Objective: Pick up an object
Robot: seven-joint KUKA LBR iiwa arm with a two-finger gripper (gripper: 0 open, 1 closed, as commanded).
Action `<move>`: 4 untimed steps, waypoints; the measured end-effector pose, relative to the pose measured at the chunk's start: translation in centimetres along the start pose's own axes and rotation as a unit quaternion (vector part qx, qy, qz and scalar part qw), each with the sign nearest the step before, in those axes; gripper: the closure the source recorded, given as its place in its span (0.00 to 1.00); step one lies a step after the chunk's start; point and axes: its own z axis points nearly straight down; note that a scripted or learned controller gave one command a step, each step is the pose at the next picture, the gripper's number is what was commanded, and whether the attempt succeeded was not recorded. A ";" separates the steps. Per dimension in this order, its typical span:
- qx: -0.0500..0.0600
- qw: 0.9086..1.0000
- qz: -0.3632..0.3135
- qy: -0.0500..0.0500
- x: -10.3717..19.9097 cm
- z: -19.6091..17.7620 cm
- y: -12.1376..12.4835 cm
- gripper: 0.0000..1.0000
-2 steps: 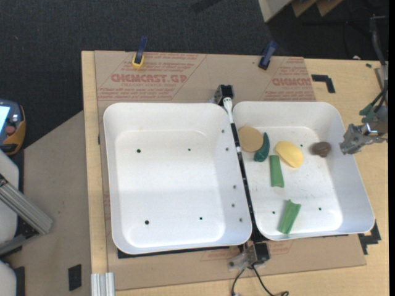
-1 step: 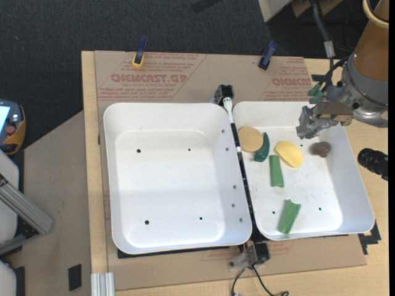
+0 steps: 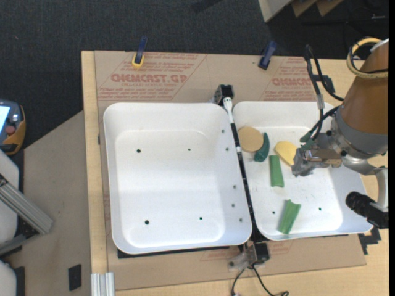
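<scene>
Bins, two, shallow white plastic, side by side on a cardboard-covered worktop. Left white bin fills the middle of the frame; its floor shows a few small dark holes. Right white bin sits at centre right and holds the objects. Round tan disc lies at the upper left of that bin, near the divide. Dark green curved piece touches the disc's right edge. Yellow rounded lump lies just right of it, near mid-bin. Light green upright bar sits below, between the disc and the lump. Second green bar, tilted, lies lower down near the front wall, well apart from the rest.

Grey pincer hangs over the right bin, just beside the yellow lump's right side. Cannot tell whether it is wide or narrow; nothing visibly gripped. Orange-banded arm enters from the frame's right edge.
</scene>
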 end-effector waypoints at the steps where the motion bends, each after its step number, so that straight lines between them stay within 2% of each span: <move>1: -0.015 1.000 -0.005 -0.001 4.5 -14.2 5.7 1.00; 2: -0.001 1.000 -0.001 0.000 4.1 -8.2 -0.2 1.00; 3: -0.007 1.000 -0.003 -0.001 8.4 -9.5 0.6 1.00; 4: -0.003 1.000 -0.003 0.000 10.3 -6.8 0.1 1.00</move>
